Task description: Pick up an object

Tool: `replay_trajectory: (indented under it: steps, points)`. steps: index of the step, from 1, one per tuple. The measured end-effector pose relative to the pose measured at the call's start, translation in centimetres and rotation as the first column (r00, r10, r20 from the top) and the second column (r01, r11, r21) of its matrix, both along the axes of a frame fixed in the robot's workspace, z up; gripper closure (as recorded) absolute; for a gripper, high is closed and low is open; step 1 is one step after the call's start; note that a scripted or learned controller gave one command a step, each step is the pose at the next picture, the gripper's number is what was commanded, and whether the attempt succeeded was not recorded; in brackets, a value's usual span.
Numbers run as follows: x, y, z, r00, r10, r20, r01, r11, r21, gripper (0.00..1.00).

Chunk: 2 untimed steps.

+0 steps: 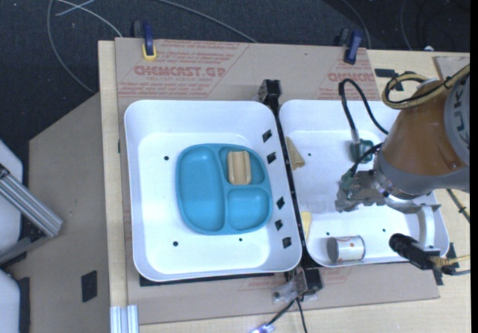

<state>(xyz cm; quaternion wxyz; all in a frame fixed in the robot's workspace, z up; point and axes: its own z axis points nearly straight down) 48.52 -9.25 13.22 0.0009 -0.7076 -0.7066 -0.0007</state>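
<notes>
Gripper point(349, 193) sits low over mid right bin point(317, 119), fingers too small/blurred to tell grip. Arm hides bin's right side. Small metal can point(345, 248) lies on its side by bin's near edge. Left bin point(149, 130): smooth blue divided plate point(202, 193) w/ tan wood block point(238, 167) in its top-right section.

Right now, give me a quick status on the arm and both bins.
Pincer low in right bin. Small can lying near the front wall, not held. Blue plate with wooden block in left bin.
</notes>
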Motion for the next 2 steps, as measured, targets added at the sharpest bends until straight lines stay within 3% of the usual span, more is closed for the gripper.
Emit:
replay_trajectory:
  steps: [2]
  points:
    - [1.0,-0.6,12.1,1.000,0.003,0.007,-0.003,1.000,-0.003,1.00]
